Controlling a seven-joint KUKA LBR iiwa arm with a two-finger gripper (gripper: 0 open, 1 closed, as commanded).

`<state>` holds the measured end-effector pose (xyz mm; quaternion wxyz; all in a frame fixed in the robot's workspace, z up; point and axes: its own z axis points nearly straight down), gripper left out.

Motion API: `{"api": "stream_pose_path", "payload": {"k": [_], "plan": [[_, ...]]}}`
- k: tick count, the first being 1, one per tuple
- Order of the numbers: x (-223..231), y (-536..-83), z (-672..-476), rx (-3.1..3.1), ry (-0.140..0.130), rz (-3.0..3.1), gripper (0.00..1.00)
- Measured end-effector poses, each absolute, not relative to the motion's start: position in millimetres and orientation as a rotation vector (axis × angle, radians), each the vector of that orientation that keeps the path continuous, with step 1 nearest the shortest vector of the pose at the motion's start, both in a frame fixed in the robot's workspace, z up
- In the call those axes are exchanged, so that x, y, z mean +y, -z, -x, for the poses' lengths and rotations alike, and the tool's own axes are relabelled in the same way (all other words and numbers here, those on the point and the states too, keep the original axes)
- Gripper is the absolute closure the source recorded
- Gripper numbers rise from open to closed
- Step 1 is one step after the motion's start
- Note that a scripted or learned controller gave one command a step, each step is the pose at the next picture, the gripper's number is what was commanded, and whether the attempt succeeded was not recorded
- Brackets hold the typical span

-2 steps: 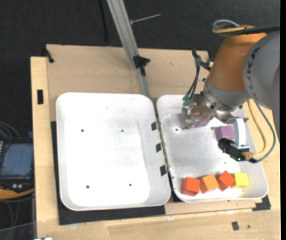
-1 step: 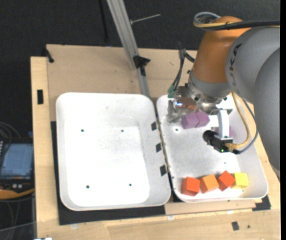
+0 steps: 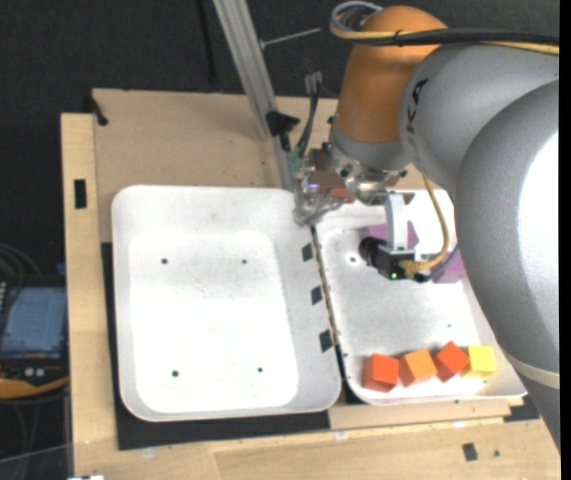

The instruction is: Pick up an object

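Over the right shallow white plastic bin (image 3: 405, 313), lowered toward a flat purple piece (image 3: 452, 266) for a grasp, jaws state untellable, small orange, red and yellow blocks (image 3: 427, 364) lined along its near wall.

1. Two shallow white plastic bins (image 3: 205, 298), matt and lightly speckled, sit on a pale, unvarnished wooden bench (image 3: 175, 138).
2. At 1 o'clock, the smooth grey arm (image 3: 485, 138) and its glossy orange band (image 3: 385, 68) catch light.
3. Matt orange, red and yellow blocks (image 3: 425, 366) lie at 5 o'clock.
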<state>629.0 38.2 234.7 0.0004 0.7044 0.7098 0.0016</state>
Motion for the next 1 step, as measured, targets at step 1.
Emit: {"api": "stream_pose_path", "payload": {"k": [1], "plan": [[85.6, -229.7, -641.7, 2.228, -0.003, -2.214, 1.00]]}}
